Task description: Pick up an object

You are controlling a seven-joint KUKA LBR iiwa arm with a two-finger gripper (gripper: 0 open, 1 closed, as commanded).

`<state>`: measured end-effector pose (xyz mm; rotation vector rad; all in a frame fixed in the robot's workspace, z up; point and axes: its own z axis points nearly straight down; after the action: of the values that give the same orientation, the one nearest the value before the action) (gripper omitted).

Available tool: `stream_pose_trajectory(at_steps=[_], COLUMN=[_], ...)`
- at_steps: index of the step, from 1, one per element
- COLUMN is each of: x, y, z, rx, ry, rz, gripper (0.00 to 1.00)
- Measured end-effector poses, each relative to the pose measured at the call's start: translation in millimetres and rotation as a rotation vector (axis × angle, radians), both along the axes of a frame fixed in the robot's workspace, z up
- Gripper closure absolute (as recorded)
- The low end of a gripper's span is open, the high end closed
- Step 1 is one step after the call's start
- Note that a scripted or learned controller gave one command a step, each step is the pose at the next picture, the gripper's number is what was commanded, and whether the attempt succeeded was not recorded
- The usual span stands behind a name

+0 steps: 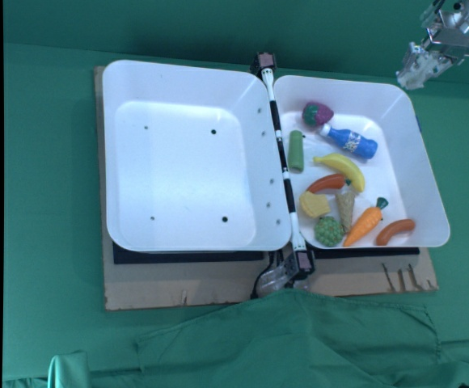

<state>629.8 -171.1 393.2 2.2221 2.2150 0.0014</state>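
bench surface [57, 176]: covered in green cloth, with a flat brown cardboard sheet [178, 297] lying under both bins.

left bin [121, 79]: white, shallow, rounded corners, a few small dark holes in its floor.

right bin [428, 192]: white, same form, sitting just beside the left bin. a thin black-and-white bar [281, 164] runs along the seam between the two.

my arm: it enters at the upper right corner of the camera view. my gripper [416, 69] hangs above the green cloth, just outside the far right corner of the right bin and apart from every object. whether my jaws are apart or together, i cannot tell; nothing is visible between them.

contents of the right bin, largest first:
- blue bottle [350, 141], white cap, lying tilted near the far side.
- yellow banana [342, 168], just below the bottle.
- orange carrot [365, 225], green top, lying at a slant near the front.
- green cylinder [296, 150], lying lengthwise close to the dividing bar.
- red-orange sausage [327, 183], touching the banana's lower edge.
- second sausage [395, 231], near the front right corner.
- beige cone [346, 206], between the first sausage and the carrot.
- yellow chunk [314, 204], just left of the cone.
- green bumpy ball [328, 231], just beside the carrot's tip.
- dark red berry [316, 114], green top, at the far side, touching the bottle's cap.
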Motion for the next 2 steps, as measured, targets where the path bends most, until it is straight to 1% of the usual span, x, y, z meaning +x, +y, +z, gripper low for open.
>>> stream_pose_trajectory(at_steps=[1,2], x=[-48.2,-29.8], y=[-17.0,19.2], z=[-0.7,13.8], rx=[0.001,0.000], ry=[0.001,-0.005], rz=[-0.003,0.003], gripper=[1.00,1.00])
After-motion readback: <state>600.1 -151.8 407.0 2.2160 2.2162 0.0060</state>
